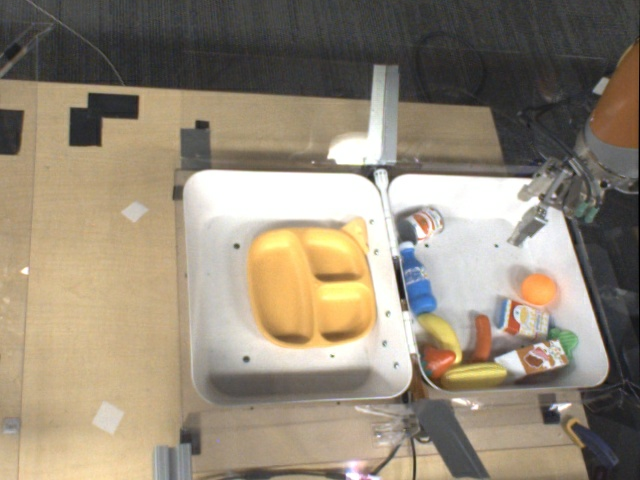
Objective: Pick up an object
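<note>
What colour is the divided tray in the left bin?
Yellow-orange; the divided tray shows plainly in the camera view.

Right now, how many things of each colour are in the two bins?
Yellow: 3 – tray, two bananas
Orange: 1 – ball
Blue: 1 – bottle
Red: 2 – sausage, pepper
Green: 1 – vegetable
Mixed print: 3 – can, two cartons
Total: 11

Yellow tray (305, 288) smooth glossy plastic; white bins (215, 268) matt plastic; bench (90, 268) pale wood.
</note>
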### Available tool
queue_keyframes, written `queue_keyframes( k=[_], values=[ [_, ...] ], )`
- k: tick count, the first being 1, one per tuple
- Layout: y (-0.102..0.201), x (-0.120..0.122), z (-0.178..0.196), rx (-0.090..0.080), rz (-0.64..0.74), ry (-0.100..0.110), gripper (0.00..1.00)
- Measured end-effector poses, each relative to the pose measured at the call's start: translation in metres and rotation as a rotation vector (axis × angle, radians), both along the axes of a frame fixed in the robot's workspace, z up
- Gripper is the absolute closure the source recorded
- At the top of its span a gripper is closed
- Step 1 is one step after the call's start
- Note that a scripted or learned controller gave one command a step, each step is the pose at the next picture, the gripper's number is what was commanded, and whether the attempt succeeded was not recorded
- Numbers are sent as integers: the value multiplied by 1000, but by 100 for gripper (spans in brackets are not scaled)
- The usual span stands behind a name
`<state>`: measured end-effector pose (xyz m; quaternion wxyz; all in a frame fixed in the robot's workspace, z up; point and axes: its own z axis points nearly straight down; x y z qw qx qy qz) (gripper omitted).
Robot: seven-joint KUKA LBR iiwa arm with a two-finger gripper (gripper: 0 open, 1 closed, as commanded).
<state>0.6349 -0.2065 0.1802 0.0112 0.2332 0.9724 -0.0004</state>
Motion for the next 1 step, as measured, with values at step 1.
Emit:
queue_keyframes(
  k=[1],
  values=[
    [1, 25, -92, 10, -423, 17, 0]
  ],
)
